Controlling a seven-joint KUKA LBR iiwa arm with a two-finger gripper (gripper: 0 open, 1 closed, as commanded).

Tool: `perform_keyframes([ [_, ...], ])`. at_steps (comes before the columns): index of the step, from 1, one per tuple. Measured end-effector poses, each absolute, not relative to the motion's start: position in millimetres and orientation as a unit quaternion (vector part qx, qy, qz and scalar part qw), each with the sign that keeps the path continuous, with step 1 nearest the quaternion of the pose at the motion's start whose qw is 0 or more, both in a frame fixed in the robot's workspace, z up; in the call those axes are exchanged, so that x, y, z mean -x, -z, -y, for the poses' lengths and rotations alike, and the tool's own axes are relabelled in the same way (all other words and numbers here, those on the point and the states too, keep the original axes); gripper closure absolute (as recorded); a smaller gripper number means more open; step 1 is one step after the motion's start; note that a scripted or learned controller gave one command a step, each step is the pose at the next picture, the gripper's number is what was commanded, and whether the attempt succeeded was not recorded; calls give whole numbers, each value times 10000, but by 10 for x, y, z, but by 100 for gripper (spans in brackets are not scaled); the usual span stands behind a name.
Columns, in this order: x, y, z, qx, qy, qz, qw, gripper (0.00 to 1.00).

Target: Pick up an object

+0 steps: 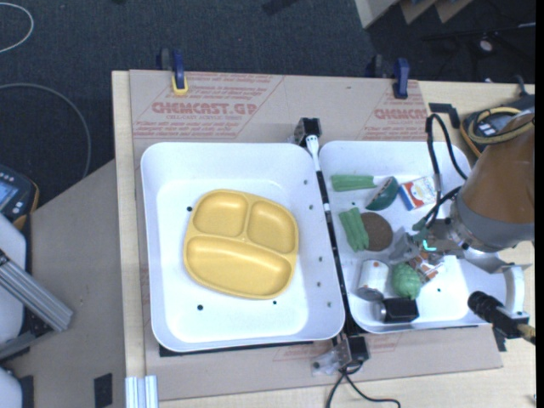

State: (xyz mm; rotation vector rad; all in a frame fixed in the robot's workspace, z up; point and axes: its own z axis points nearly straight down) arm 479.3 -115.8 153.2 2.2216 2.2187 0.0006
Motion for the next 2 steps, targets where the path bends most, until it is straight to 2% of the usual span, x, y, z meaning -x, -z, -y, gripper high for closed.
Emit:
perform_keyframes([
  [1,-4799,-1637,1159,-7074,-8,-7068,26,100],
  [2,-4806,-2270,502,-7043,-28,-7099,21,100],
])
